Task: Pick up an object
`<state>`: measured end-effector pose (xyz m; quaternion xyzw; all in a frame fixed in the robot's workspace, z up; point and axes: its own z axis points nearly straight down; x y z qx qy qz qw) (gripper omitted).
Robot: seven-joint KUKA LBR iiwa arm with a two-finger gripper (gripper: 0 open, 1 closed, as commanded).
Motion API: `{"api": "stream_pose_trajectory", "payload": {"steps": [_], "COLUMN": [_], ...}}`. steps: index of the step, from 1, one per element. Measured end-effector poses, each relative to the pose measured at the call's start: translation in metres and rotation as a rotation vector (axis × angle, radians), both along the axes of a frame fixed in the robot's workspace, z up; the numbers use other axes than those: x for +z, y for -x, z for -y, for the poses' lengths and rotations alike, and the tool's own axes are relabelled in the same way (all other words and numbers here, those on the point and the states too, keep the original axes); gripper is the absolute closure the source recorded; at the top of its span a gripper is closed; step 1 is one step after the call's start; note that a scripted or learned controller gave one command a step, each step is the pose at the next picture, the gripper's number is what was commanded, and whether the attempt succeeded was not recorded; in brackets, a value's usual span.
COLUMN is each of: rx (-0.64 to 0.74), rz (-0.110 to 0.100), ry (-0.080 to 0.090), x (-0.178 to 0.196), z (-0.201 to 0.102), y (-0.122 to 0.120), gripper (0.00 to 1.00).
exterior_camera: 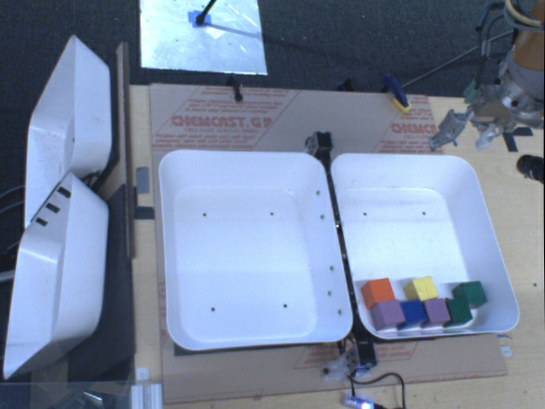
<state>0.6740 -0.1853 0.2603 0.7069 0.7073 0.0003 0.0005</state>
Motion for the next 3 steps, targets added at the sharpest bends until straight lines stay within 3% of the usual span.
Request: {"api": "stream_pose_trajectory", "payload": {"steps": [3], "rx": [-0.001], "rz": [-0.003], "ry": [-0.001], "x": [-0.156], "z": [0.009], "y": [0.005], "gripper": [0.0]}}
